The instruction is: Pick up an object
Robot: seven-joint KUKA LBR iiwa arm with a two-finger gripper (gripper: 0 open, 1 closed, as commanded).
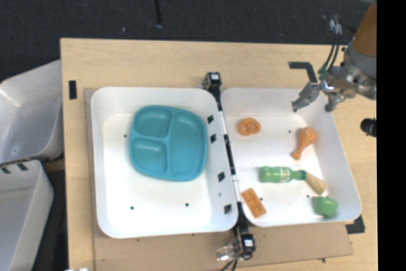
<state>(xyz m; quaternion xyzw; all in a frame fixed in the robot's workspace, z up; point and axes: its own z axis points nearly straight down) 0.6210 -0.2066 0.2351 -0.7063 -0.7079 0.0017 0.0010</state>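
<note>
We see the gripper with jaws spread wide, holding nothing, above the right bin's far-right corner; the nearest object, a drumstick, may roll aside under off-centre closure

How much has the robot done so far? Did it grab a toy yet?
Not yet. Nothing looks done: the tool hangs over the far edge of the right bin with nothing between its fingers. The chicken leg, the orange swirl, the green bottle, the waffle and the green pepper all lie in that bin. Picking one and lifting it is all left.
</note>
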